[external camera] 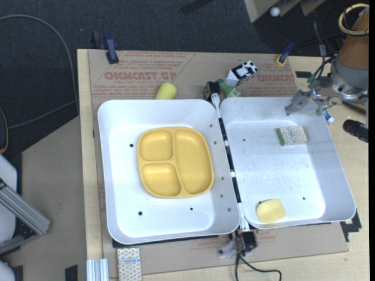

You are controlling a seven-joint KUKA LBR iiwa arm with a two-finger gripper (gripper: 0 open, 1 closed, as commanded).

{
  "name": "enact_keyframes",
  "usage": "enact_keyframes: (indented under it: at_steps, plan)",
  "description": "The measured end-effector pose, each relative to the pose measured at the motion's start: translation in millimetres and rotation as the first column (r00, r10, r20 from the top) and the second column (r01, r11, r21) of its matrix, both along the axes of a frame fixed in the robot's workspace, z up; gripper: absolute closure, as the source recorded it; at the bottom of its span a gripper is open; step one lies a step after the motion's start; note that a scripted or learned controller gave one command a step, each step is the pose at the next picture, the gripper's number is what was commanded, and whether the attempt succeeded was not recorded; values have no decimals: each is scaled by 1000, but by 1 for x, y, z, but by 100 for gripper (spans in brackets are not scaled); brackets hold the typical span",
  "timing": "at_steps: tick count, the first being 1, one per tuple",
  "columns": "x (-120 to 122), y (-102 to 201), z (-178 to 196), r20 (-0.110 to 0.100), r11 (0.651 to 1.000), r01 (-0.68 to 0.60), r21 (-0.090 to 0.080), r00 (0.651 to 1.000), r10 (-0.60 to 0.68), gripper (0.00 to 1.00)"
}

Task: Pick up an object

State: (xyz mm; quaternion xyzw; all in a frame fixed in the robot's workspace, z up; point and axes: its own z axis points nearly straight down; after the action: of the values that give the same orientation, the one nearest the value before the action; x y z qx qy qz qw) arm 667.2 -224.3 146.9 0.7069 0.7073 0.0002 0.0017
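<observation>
A small green-patterned pad (pixel 292 135) lies flat in the right bin (pixel 334 174), toward its back. Near that bin's front edge rests a pale yellow rounded lump (pixel 270 211). A yellow three-compartment plate (pixel 175 161) sits in the middle of the left bin (pixel 117 157). My gripper (pixel 311 106) hangs over the right bin's back right corner, just behind and to the right of the pad. Its fingers are spread open with nothing between them. The grey arm with its orange band (pixel 354 52) comes in from the right.
On the bench behind the left bin lies a small yellow object (pixel 166 91). A black-and-white item with a green part (pixel 239 75) sits behind the seam between the bins. Blue clamps (pixel 109 48) hold the back edge. A patterned pad (pixel 129 261) lies at the front left.
</observation>
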Motion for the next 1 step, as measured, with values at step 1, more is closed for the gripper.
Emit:
enact_keyframes:
  at_steps: [1]
  plan:
    - [-40, 36, -45, -4, 1000, 0, 3, 1000, 0, 0]
